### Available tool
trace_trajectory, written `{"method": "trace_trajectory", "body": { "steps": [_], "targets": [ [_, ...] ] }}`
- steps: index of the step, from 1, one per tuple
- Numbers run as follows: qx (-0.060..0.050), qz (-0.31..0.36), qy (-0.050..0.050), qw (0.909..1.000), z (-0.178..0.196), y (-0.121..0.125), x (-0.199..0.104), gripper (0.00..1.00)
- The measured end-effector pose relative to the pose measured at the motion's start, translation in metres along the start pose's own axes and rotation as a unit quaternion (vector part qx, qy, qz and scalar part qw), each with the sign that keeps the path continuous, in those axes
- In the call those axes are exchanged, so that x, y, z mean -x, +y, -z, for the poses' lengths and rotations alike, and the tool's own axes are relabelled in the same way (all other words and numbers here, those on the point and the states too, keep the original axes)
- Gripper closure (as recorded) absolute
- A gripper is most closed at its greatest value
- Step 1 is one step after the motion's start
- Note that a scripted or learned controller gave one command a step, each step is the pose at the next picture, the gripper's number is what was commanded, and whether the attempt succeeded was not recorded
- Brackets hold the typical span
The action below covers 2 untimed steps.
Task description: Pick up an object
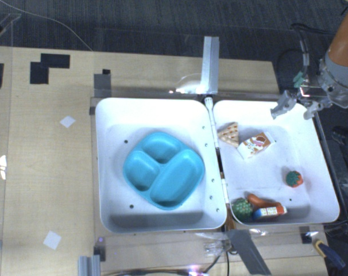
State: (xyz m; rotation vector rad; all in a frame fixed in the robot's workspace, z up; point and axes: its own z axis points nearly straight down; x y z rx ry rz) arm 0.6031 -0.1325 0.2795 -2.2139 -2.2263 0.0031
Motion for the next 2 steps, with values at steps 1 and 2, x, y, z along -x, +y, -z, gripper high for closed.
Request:
{"method": "trace_trajectory", "body": {
  "steps": [1,2],
  "targets": [
    [0.002,-0.020,0.000,0.9998,-0.096,-0.092,0.005,0.00],
    [0.004,0.000,-0.001,1.0000,-0.175,-0.110,0.055,0.00]
  ]
}}
